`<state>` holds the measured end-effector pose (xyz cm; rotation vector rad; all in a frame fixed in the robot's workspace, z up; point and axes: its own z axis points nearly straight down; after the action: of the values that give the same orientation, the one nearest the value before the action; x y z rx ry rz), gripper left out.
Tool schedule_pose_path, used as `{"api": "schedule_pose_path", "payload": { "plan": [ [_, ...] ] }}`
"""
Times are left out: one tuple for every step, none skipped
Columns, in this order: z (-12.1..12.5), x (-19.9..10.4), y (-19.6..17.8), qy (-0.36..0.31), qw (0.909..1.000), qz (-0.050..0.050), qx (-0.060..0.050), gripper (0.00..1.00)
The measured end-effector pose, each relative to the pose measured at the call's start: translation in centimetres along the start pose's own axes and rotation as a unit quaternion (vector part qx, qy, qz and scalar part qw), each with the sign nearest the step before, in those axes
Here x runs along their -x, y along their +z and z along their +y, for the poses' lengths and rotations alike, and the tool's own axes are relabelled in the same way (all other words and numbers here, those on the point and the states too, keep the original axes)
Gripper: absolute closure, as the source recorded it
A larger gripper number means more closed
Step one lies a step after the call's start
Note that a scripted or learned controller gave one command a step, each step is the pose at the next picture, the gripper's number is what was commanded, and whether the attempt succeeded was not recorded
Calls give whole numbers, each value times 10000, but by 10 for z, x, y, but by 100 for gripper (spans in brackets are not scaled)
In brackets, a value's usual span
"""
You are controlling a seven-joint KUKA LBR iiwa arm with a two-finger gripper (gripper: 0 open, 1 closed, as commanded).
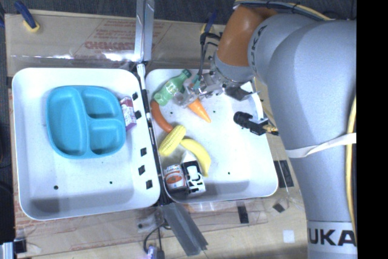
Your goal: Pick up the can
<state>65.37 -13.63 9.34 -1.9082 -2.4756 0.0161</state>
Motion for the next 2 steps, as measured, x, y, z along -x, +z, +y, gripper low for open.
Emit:
{"api": "schedule_pose_path", "payload": {
  "plan": [
    [5, -21, -271, -406, 9991, -43, 88, 100],
    [0, 4, -157, -1637, 9865, -42, 68, 100]
  ]
}}
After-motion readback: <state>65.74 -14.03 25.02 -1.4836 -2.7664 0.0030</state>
